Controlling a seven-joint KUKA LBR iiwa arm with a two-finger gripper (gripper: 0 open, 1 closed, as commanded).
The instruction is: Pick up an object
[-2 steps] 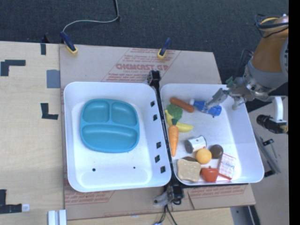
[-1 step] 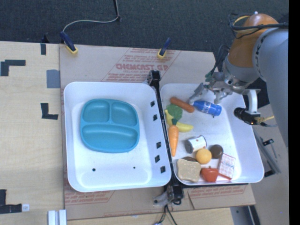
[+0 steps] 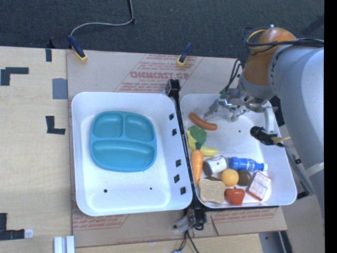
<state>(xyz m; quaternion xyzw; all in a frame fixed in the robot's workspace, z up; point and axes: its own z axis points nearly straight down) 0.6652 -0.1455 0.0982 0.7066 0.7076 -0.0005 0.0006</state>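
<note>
Nearest the lens, toy food crowds the near end of the right bin (image 3: 288, 193), well below the claw (image 3: 230, 109): a slice of bread (image 3: 212, 190), a tomato (image 3: 235, 195), a red-and-white packet (image 3: 259, 185), an orange (image 3: 230, 177), a small can (image 3: 215, 165) and a blue bottle (image 3: 246, 164). A carrot (image 3: 197, 165), a banana (image 3: 208, 152) and something green (image 3: 198, 135) lie toward the divider. The claw hangs released over bare bin floor (nothing between its fingers), with a sausage (image 3: 202, 122) just beside it, down and to its left. Far to its left, the other bin (image 3: 79, 141) holds a blue divided plate (image 3: 124, 140).
</note>
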